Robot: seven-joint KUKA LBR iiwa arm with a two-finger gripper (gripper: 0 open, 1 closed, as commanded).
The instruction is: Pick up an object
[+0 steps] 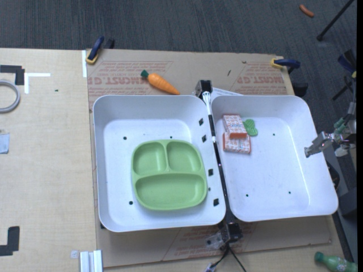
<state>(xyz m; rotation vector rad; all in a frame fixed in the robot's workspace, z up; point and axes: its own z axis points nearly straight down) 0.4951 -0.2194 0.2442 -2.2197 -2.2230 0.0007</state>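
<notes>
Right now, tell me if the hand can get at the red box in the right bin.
Probably yes. The hand sits at the right bin's right rim, and bare bin floor lies between it and the red box; a green piece touches the box's far side.

Dark grey carpet floor (187, 10) beyond light wooden bench (45, 169). Brown cardboard sheet (187, 72) clamped on top. Black stand leg (337, 16) at upper right. Lit evenly, soft shadows.

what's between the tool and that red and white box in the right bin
Only bare white bin floor. In the camera view the tool sits at the right bin's right rim, and the box lies near its left wall.
</notes>
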